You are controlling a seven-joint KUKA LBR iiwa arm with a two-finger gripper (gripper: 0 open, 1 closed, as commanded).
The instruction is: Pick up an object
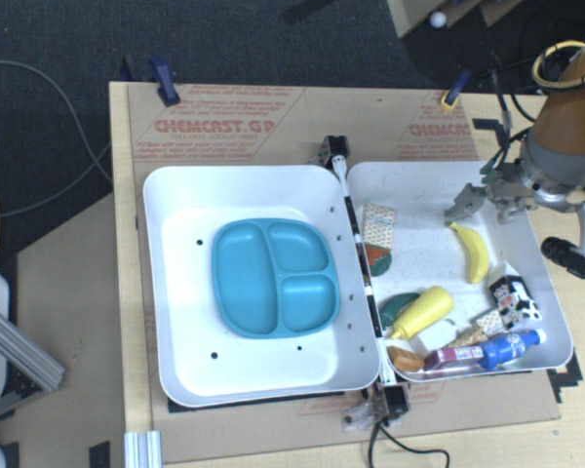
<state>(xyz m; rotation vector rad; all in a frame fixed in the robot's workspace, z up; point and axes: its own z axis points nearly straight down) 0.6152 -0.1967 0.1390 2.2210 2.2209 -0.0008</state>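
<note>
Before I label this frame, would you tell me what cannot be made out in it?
- Tool: small and blurred in the camera view, so its finger state is unreadable.
- Arm: cut off by the right edge.
- Heap in the right bin: yellow bottle and tube overlap smaller items; those are too small to identify.
- Dark green item: partly behind the bottle.

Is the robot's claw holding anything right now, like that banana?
No, nothing is held. The gripper hangs open above the right bin, and the banana lies loose on the bin floor just below it.
</note>
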